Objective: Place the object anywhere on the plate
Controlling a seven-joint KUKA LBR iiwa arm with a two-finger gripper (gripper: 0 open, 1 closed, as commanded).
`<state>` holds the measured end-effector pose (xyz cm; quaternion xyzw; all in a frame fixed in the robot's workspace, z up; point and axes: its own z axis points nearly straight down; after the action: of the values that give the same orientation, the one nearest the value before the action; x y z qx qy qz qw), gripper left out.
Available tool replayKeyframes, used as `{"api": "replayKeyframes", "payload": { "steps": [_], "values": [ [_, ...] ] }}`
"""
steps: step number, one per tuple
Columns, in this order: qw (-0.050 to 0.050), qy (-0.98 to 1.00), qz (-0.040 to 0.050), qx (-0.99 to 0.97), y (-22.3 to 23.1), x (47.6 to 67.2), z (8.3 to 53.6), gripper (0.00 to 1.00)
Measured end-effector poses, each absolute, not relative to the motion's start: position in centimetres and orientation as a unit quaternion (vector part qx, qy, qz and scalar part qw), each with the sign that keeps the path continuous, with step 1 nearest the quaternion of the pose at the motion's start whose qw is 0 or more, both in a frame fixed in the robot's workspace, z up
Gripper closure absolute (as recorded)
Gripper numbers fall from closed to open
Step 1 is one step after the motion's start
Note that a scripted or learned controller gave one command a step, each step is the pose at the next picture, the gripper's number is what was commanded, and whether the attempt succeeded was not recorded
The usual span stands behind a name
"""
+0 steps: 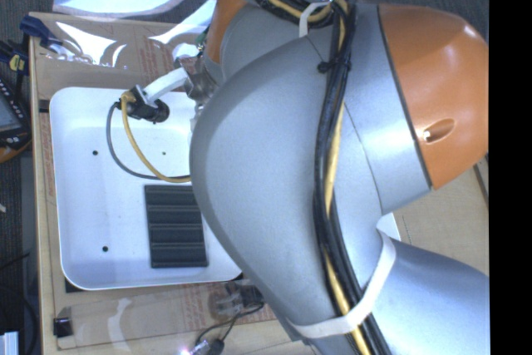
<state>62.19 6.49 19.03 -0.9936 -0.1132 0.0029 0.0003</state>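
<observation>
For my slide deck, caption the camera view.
Grey and orange robot arm reaches over a white bin holding a dark ribbed block.

**Layout of the bench under the camera**

One bin point(75, 179) is seen in the left half of the view, set on the bench board point(125, 320). Inside it, a flat block point(176, 226) is laid on the floor, in the lower right part and close to the lower wall. The right side of the bin is covered by the arm point(283, 179), which is reached in from the right. Above the bin, a sheet point(125, 0) is laid at the upper edge of the board. Below the bin, a small connector point(233, 299) is placed on the board, and a small block point(61, 325) is found near its lower left corner.
</observation>
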Motion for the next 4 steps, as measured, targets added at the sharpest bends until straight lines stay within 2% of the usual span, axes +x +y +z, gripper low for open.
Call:
{"api": "replayKeyframes", "payload": {
  "steps": [1, 2, 3, 4],
  "values": [
    [0.001, -0.207, 0.0012, -0.978, 12.0, 64.4, 20.8, 1.00],
    [0.000, -0.109, 0.0004, -0.994, 4.1, 61.3, 30.4, 1.00],
    [0.002, -0.196, 0.0007, -0.981, 0.8, 61.2, 41.9, 1.00],
    [0.002, -0.329, 0.0044, -0.944, 8.2, 62.1, 30.8, 1.00]
  ]
}}
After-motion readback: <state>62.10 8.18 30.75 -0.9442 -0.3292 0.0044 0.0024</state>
